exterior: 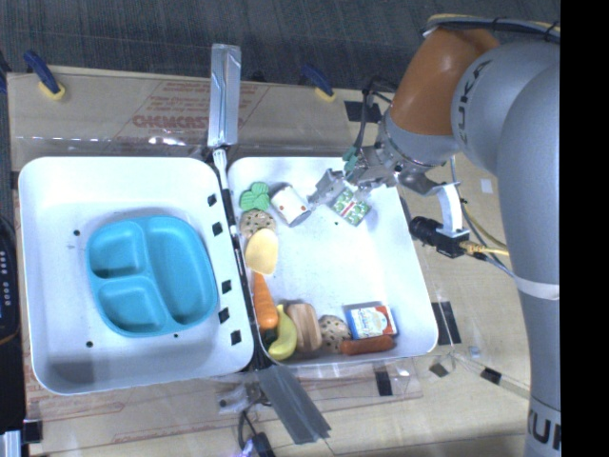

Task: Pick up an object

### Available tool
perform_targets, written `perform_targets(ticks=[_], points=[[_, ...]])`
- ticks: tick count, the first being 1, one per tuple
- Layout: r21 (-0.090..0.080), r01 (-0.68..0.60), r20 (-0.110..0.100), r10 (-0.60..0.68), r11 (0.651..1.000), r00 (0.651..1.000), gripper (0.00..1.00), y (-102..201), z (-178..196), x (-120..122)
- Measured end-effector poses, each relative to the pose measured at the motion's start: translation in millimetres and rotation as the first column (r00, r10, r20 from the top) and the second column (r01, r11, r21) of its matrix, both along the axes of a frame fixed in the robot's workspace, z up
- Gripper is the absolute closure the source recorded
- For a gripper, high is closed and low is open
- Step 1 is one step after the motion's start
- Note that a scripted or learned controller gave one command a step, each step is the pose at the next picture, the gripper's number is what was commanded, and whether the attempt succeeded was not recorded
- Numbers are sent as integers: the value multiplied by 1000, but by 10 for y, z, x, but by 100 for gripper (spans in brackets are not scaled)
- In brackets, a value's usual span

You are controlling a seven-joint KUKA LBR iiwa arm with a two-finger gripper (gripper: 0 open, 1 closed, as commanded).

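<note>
A dark ribbed floor borders a pale wooden bench (114, 427) that carries two shallow white bins side by side, with blue clamps along its far edge. The grey arm (519, 160), with its orange band near the wrist, reaches in from the right over the far corner of the right bin (404, 265).

The left bin (48, 217) holds a blue divided tray (150, 274) lying flat near its middle.

The right bin holds the small goods, mostly crowded along its left wall and near edge. Along the left wall, from far to near, lie a green toy (254, 197), a speckled cookie (255, 222), a pale yellow egg-shaped piece (262, 251), and an orange carrot (265, 301). Along the near edge sit a yellow banana (283, 336), a tan bread-like block (304, 324), a second cookie (332, 329), a red sausage (366, 346) and a blue-and-white carton (369, 320) resting just beside it. A small white box (289, 204) lies tilted near the far end.

The claw (344, 196) hangs low over the far part of the right bin, just right of the white box. A small green-and-white packet (354, 208) sits at its tip; whether the packet is pinched between the fingers or merely lies under them cannot be told, nor how far apart the fingers stand.
</note>
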State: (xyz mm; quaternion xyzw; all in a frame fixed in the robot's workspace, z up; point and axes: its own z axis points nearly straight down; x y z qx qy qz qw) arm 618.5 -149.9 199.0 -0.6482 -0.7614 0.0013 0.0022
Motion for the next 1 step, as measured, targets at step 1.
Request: perform_targets(ticks=[1], points=[[-2, 215, 13, -215, 977, 976, 0, -285, -661, 413]])
